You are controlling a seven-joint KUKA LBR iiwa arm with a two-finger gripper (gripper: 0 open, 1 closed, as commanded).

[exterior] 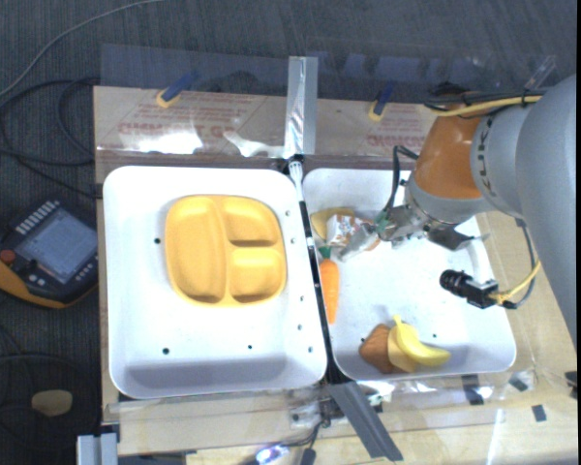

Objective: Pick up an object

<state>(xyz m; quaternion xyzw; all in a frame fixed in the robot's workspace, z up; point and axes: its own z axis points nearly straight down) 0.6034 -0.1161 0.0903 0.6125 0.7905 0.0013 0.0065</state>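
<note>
A: Our gripper (368, 236) sits low in the right bin's (484, 352) upper left, over a crinkly packet (347, 231). Open or closed, we can't tell.

B: Then we should settle squarely over the packet, clear of the carrot (329, 285) below, and lift slowly.

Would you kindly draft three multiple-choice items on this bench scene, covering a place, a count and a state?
1. Where does the carrot lie?
A. On the yellow tray
B. Along the right bin's left wall
C. On the floor

2. How many compartments has the yellow tray?
A. Three
B. One
C. Six

3. How does the tray sit?
A. Propped against the wall
B. Flat in the left bin
C. Beneath the banana

Answers: 1 B, the carrot sits beside the divider in the right bin; 2 A, ridges split it in three; 3 B, it rests level on the bin's floor.
</note>
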